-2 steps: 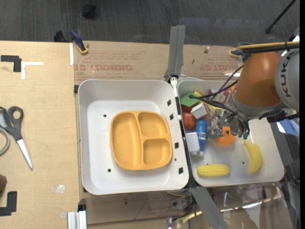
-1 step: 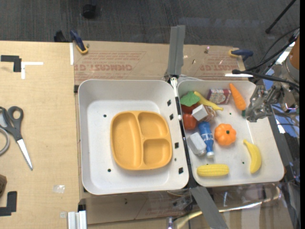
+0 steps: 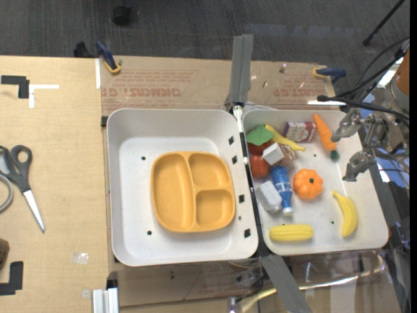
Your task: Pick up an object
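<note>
A jumble of toy foods is seen in the right bin point(image 3: 374, 237), the nearer of the two white bins to the arm. A small orange pumpkin point(image 3: 307, 183) sits near the middle of that bin, with a blue bottle point(image 3: 281, 185) just to its left and a grey-white packet point(image 3: 268, 196) beside the bottle. A yellow banana point(image 3: 346, 213) lies toward the bin's right wall, and a corn cob point(image 3: 290, 233) lies along the near edge. An orange carrot point(image 3: 324, 132) is placed near the far right corner, next to a small red-and-white carton point(image 3: 299, 131). A green leaf shape point(image 3: 259, 135), a thin yellow piece point(image 3: 284, 139), a red tomato point(image 3: 258, 166) and a pale block point(image 3: 273, 154) are crowded against the left wall.

The end effector point(image 3: 352, 150) is positioned over the right rim of this bin, between carrot and banana. Its two fingers are spread apart, and nothing is held between them.

The left bin point(image 3: 124, 194) holds a yellow divided plate point(image 3: 193, 191) with three compartments. On the bench point(image 3: 52, 194), well apart to the left, scissors point(image 3: 25, 181) are laid.
</note>
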Tool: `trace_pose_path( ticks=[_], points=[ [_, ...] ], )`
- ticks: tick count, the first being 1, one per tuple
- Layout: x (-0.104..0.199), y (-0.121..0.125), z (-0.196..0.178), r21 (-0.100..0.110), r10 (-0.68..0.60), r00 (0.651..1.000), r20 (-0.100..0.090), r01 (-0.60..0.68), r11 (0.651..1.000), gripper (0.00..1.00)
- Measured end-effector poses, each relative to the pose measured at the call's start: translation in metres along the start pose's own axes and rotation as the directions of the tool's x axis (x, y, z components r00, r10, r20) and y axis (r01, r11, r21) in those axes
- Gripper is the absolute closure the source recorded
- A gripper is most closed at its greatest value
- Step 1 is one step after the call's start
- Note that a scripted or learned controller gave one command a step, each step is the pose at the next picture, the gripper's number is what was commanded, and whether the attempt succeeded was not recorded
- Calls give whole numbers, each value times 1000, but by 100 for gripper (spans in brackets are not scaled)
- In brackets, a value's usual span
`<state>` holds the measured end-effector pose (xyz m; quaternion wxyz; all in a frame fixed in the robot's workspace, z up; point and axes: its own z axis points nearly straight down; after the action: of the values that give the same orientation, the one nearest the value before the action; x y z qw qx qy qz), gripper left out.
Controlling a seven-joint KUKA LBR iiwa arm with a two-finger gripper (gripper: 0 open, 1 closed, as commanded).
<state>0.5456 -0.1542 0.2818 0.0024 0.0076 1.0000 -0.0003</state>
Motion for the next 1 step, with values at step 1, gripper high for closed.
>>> trace_pose_path(
  ticks=[1],
  points=[
    [-16, 43, 115, -1, 72, 997, -3, -72, 997, 0]
  ],
)
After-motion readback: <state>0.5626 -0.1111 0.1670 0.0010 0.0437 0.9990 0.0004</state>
